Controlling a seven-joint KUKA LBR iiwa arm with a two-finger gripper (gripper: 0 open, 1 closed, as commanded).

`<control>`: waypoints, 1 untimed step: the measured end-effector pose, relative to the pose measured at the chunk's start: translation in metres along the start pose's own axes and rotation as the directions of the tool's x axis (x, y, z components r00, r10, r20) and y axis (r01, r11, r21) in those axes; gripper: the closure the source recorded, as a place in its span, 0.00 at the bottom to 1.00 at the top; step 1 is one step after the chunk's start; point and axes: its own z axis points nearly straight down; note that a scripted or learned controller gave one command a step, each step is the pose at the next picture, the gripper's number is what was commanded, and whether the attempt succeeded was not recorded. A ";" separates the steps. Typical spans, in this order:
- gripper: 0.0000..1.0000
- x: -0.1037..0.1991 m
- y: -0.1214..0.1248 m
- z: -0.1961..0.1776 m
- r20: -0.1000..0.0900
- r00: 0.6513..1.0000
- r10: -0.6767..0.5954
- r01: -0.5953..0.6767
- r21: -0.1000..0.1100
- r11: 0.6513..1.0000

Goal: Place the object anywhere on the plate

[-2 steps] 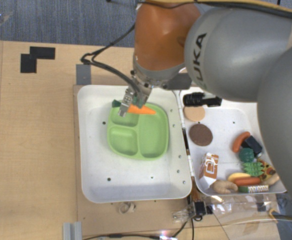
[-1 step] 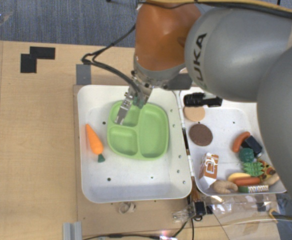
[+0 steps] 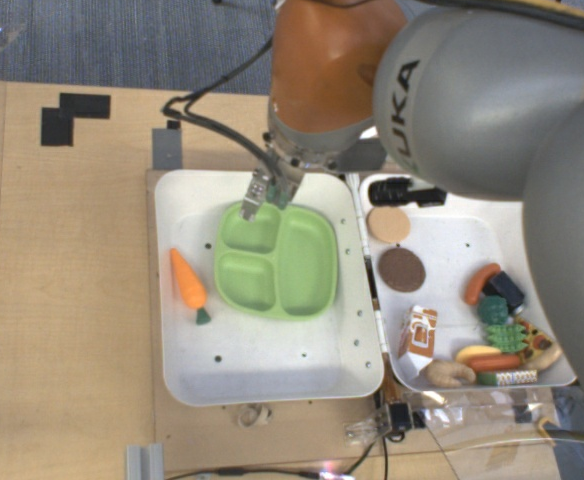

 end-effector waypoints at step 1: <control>1.00 0.034 0.025 0.039 -0.012 0.999 -0.034 0.034 0.010 0.999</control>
